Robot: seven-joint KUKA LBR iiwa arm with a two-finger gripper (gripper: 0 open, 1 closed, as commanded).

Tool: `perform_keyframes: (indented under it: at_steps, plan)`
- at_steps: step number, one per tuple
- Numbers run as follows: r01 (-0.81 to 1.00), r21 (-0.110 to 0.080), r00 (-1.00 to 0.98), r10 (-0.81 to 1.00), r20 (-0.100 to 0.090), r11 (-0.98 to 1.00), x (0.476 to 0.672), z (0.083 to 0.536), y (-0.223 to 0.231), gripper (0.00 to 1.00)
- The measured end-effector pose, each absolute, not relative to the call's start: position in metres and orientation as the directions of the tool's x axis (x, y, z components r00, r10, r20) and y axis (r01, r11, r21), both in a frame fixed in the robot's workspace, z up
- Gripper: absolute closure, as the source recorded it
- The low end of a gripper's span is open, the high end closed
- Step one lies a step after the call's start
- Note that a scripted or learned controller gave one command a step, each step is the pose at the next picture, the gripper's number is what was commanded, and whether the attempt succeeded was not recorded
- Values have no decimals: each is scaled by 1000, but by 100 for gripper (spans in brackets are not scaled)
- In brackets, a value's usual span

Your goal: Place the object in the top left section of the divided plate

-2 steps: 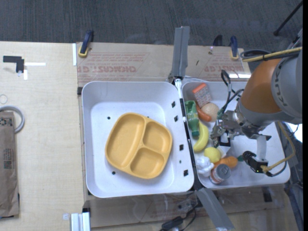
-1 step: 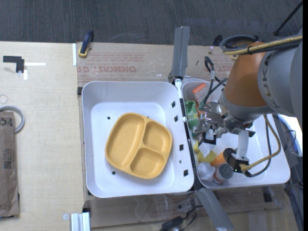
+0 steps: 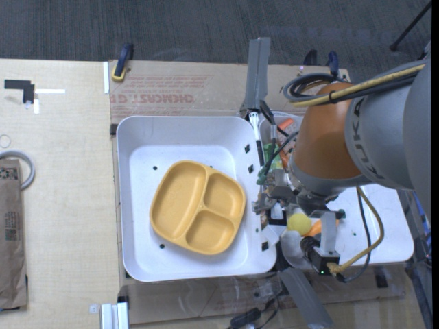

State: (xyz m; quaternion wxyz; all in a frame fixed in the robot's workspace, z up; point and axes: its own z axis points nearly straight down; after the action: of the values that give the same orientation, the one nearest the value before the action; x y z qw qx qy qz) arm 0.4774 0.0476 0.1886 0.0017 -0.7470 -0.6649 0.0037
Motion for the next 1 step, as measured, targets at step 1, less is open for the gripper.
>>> perform_keyframes:
  at_steps: [1]
  plan:
    - [999,-7,-34,999,-3,34,477,193,75,100]
